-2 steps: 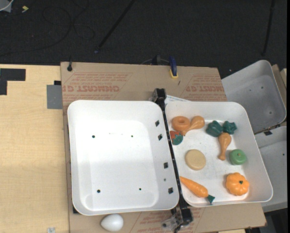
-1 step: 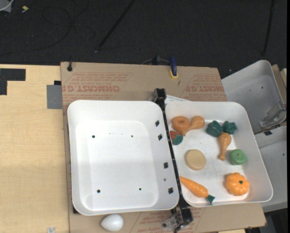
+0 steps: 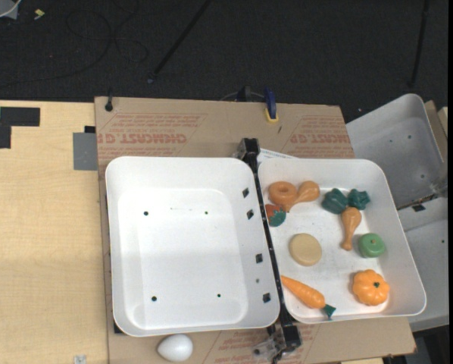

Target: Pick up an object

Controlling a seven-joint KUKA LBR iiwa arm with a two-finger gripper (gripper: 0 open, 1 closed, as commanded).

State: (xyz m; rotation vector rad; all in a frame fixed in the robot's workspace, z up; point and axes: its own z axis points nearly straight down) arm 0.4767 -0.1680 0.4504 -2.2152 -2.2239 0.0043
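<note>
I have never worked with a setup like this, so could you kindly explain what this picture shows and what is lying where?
This is a single camera fixed above a bench, looking down at a slant. Two shallow white bins sit side by side on cardboard. A robot arm with a two-finger gripper normally reaches in from the right to pick things up. The right bin holds toy food: a carrot, a small pumpkin, a beige disc, a green round piece, a drumstick, a doughnut and a dark green piece. A white egg lies on the cardboard in front of the left bin. Nothing is held.
</note>
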